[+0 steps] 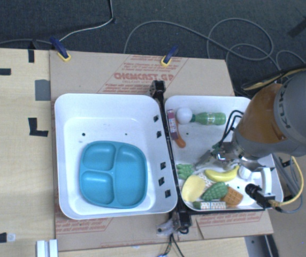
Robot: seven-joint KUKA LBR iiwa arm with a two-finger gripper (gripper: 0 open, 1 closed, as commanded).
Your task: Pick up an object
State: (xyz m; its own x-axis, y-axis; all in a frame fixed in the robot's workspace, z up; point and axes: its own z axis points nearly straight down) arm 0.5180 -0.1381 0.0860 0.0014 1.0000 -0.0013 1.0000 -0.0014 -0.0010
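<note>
- Low in the right bin (206,105), among a heap of toy food, a yellow banana (221,174) lies on its side, and it is the likeliest target, since the gripper (220,155) hangs just above it.
- Whether the gripper's metal tips are parted or closed cannot be made out from this slanted view; nothing is visibly held between them.
- Touching or close against the banana on its lower side are a green bumpy piece (215,191), a pale yellow round piece (193,187) and an orange waffle-like piece (232,197); which of them actually touch it is hard to tell.
- Just to the left sits a small green leafy item (184,171), and farther up the bin lie an orange carrot-like stick (179,140), a white ball (184,115) and a green bottle (209,119), well apart from the heap.
- By my reading, the step in hand is the approach or descent onto the heap, with the pick not yet made.
- The next move calls for a clean line over the banana's middle, so that the close neighbours are not pinched along with it.
- Beyond the divider, the left bin (78,108) bears a blue divided plate (113,174), well away from the arm (270,119).
</note>
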